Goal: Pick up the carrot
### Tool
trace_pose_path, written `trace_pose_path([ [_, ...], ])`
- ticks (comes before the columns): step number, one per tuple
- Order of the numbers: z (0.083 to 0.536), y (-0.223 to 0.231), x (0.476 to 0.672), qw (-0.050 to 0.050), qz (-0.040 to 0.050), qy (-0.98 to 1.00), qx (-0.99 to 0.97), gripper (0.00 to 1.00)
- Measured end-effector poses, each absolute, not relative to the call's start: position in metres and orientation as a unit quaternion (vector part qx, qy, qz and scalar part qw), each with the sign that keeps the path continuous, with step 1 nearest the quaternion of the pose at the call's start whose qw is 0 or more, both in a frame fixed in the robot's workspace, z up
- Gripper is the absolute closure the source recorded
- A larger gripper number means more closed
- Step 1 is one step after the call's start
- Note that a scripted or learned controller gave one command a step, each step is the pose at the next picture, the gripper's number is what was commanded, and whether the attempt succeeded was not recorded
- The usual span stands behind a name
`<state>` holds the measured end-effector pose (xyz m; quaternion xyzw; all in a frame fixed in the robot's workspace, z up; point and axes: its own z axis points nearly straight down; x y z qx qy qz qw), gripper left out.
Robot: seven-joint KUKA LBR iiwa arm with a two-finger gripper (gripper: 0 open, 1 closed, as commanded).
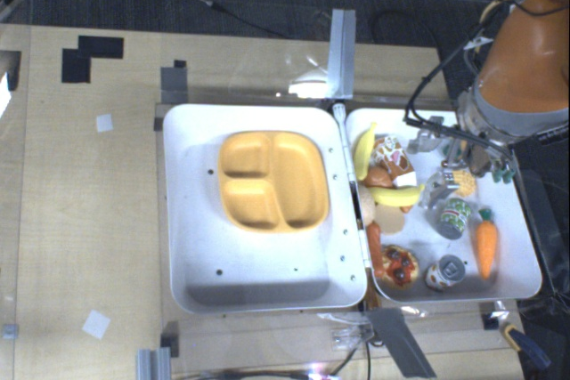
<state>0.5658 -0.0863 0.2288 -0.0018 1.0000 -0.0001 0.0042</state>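
We see the bench [80, 218] first, and on it two white bins side by side. The left bin [191, 191] carries a yellow divided tray [270, 180] and lies well apart from the jaws, on the far side from the arm. The right bin [521, 276] is crowded, and the arm [525, 53] hangs over its back corner with the gripper [468, 160] low above the food. How the jaws stand we cannot tell, because the wrist and cables cover them; nothing is visible between them.

The carrot [485, 246], orange with a green top, lies near the jaws, toward the front edge of the bin and close to its outer wall. It lies almost lengthwise, with the green end pointing to the jaws.

Around the jaws there are many smaller things. Two bananas [363, 151] and a packaged pastry [392, 160] lie on the side toward the left bin. A green-labelled can [452, 216] is between the jaws and the carrot, just beside the carrot's top. A second small can [448, 270] lies beyond it, near the carrot's tip. A red sausage [375, 240] and a small pizza [397, 264] lie further off.

We think the danger is the crowding. If the jaws descend where they are now, they can close on the can or on the yellow snack [463, 182] under them. The wall next to the carrot may block one side, and the smooth, tapered carrot can slip out.
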Motion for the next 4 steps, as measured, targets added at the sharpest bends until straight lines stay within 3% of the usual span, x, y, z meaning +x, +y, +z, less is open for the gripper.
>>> trace_pose_path([
  [1,0.144,-0.14,0.555,0.001,-0.0001,0.998,0.059,0.0],
  [2,0.089,-0.207,0.505,0.007,-0.002,0.998,0.058,0.0],
  [3,0.102,-0.206,0.509,0.013,-0.0031,0.998,0.055,1.0],
  [4,0.228,-0.206,0.491,0.009,-0.0018,0.99,0.137,1.0],
])
